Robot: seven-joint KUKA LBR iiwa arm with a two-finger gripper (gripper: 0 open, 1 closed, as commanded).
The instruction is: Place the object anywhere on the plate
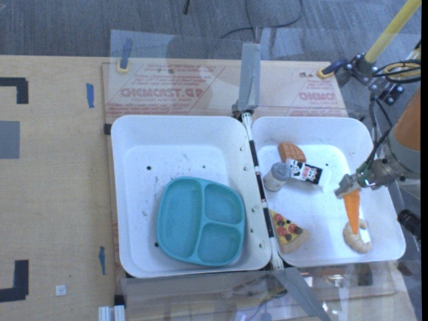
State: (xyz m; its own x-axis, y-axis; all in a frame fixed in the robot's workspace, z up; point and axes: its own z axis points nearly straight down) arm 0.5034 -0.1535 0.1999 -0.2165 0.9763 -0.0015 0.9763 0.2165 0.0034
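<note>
A pale wooden bench (53, 199) carries two shallow white bins side by side, with grey carpet floor beyond its far edge and black cables looping across that carpet.

Nearest the camera in the left bin (134, 146) lies a teal plate (200, 221) with three compartments, set toward the bin's near right corner; nothing rests on it. Dark specks dot the bin's white floor around it.

In the right bin (321, 233), a toy pizza slice (288, 231) lies at the near left, close to the divider between the bins. At the near right sits a pale, doughnut-like ring (356, 238). An orange carrot (352, 208) stands over it, narrow end down and touching or just above the ring, its broad end up at the end effector (349, 186). The end effector's grey fingertips sit right at the carrot's top, but whether they are closed on it or merely beside it cannot be told. The arm (401, 159) comes in from the right edge.

Further back in the same bin, a small grey bottle-shaped object (276, 176) lies just beside a black-and-white carton (307, 172), the two touching or nearly so. Behind them, a brown waffle-textured piece (291, 152) rests near the bin's far wall.

Beyond the bins, a clear sheet with reddish printed lettering (167, 89) covers the bench, and a yellow rod (401, 19) slants across the far right corner.
</note>
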